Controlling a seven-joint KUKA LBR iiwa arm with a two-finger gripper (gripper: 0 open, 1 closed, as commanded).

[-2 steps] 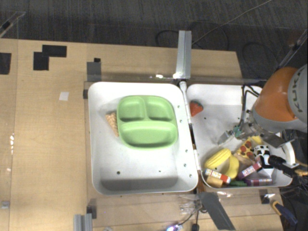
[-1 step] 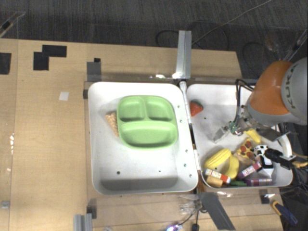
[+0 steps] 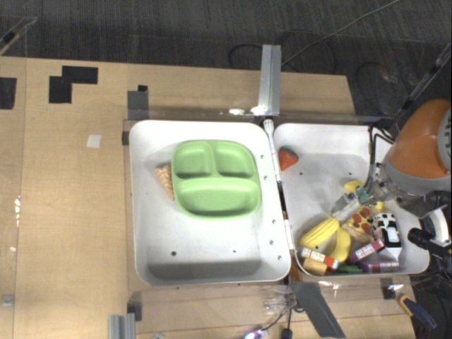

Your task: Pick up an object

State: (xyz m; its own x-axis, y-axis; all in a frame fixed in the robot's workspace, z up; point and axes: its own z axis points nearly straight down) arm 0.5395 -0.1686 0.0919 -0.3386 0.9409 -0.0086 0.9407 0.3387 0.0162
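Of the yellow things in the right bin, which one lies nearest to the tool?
The small yellow piece beside the tool, near the right bin middle. The corn cob and the banana lie lower, toward the bin's front edge.

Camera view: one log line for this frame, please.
arm over right bin | gripper low at toy pile, grasp unconfirmed | green tray in left bin | orange piece apart
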